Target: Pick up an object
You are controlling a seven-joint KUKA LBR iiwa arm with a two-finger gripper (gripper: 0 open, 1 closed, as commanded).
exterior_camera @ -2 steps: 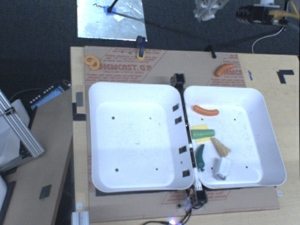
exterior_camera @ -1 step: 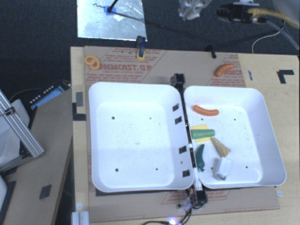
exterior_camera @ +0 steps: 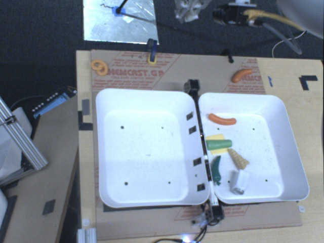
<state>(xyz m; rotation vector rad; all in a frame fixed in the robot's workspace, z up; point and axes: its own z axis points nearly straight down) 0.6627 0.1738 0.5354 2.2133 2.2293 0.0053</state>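
The brown board [exterior_camera: 131, 67] under everything is the biggest piece, and on it two white bins sit side by side, touching along a black-clipped seam. The left bin [exterior_camera: 109, 186] takes the nine o'clock half, the right bin [exterior_camera: 288, 151] the three o'clock half.

The grey arm [exterior_camera: 301, 4] comes in at one o'clock, well above the bench. The gripper [exterior_camera: 190, 6] hangs at twelve o'clock over dark floor, well apart from both bins. It is blurred up there, so I cannot tell whether it is spread or closed, and nothing appears to be gripped.

The things to pick all lie in the right bin, crowded toward its seam side:
- An orange sausage [exterior_camera: 221, 119] lies at eleven o'clock in the bin, long axis running nine to three.
- A green cylinder [exterior_camera: 219, 144] lies below it, also nine to three, touching a yellow block [exterior_camera: 214, 136].
- A dark green pepper [exterior_camera: 216, 170] runs twelve to six beside the seam.
- A tan cone [exterior_camera: 239, 158] points toward ten o'clock.
- A white-grey piece [exterior_camera: 239, 181], possibly a small bottle, sits at six o'clock.

Outside the bins, a second sausage [exterior_camera: 242, 75] and an orange ring [exterior_camera: 99, 67] rest on the board.
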